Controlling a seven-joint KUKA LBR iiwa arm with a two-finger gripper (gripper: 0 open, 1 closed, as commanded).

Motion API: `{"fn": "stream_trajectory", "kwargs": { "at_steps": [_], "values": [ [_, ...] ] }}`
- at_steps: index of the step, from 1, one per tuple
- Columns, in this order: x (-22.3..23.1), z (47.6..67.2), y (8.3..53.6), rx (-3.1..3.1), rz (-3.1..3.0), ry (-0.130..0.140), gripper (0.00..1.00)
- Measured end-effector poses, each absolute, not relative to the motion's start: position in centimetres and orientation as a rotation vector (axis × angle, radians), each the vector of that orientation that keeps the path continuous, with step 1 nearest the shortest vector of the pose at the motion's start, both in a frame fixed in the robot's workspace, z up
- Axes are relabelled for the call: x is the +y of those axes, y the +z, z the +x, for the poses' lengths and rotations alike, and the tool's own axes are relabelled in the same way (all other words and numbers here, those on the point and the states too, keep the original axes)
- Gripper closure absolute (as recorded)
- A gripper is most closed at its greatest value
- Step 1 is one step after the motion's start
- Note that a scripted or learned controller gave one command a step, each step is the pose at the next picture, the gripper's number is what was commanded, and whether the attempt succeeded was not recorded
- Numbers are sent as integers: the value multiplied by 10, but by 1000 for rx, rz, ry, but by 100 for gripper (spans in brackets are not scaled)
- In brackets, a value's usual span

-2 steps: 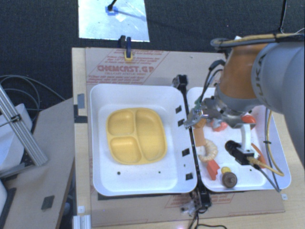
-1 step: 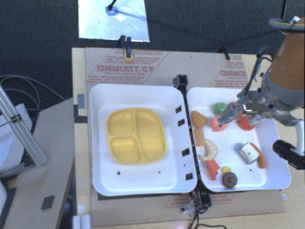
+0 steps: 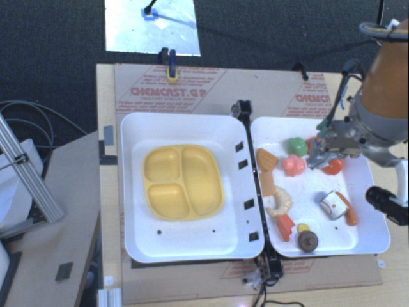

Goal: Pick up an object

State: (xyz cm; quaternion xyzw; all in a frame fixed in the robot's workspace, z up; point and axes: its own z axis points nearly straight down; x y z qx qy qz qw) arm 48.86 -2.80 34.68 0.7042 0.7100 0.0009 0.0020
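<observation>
1. Where the arm (image 3: 383,88) reaches in from the right, its gripper (image 3: 319,160) hangs low over the upper part of the right bin (image 3: 370,235), between a green object (image 3: 296,146) and a red object (image 3: 333,167).
2. Whether the fingers are spread or pressed together cannot be told; nothing is visibly held between them.
3. The right bin holds the loose objects: a pink object (image 3: 294,165) just below the green one, an orange wedge (image 3: 266,160) near the bin's left wall, a pale ring-shaped piece (image 3: 279,203) below it, and a small red piece (image 3: 285,226) lower still.
4. A dark round object (image 3: 308,240) lies near the front rim, with a small yellow piece (image 3: 302,228) touching or just beside it.
5. A white object (image 3: 332,204) sits right of centre, an orange stick-shaped piece (image 3: 347,211) against it.
6. The left bin (image 3: 134,235) carries a yellow divided tray (image 3: 183,181), lying flat near its centre.
7. Both bins rest side by side on the table (image 3: 211,88).
</observation>
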Motion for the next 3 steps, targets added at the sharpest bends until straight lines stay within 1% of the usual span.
{"fn": "stream_trajectory", "kwargs": {
  "at_steps": [1,2,3],
  "values": [
    [-18,484,202,2230,2228,-15,100],
    [5,486,182,2230,2218,-3,100],
    [81,486,183,2236,2211,3,100]
  ]
}}
